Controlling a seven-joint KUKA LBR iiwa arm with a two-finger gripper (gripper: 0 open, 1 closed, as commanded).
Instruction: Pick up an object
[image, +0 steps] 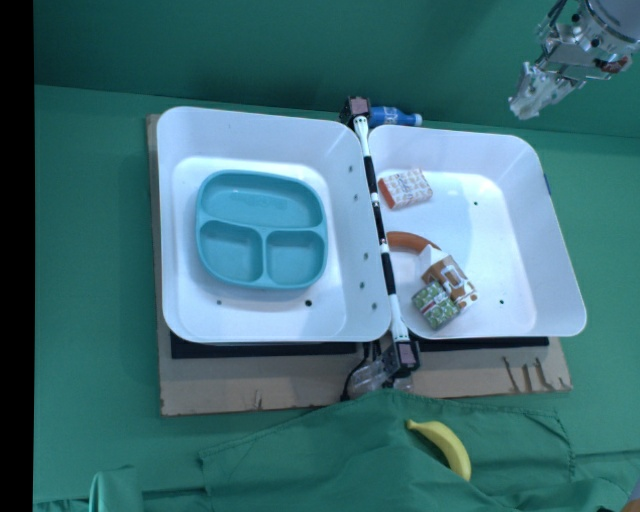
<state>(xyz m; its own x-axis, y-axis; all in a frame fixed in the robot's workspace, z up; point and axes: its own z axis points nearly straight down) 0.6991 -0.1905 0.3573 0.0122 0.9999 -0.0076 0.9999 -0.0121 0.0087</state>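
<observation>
Waiting high up at the top right, the shiny metal gripper (530, 100) hangs over the green tabletop (90, 250), just past the far corner of the right white plastic bin (560, 290). I cannot tell how it is set, because it is small and a bit blurry here. Nothing is in it, so the picking job looks not yet started. All the things to pick lie in the right bin: a small white box with red print (405, 188) near the top, a curved brown sausage toy (412, 241) in the middle, and a little green and white carton (434, 305) touching a small brown and white box (451, 279) lower down. The left white plastic bin (180, 140) holds a teal plate with three sections (262, 229). A blue bottle (392, 116) lies just outside the bins at the top. A yellow banana (445, 444) sits on green cloth (330, 460) at the bottom. The arm points down and to the left, toward the right bin. I think it must come lower and move over a thing before it can grab.
</observation>
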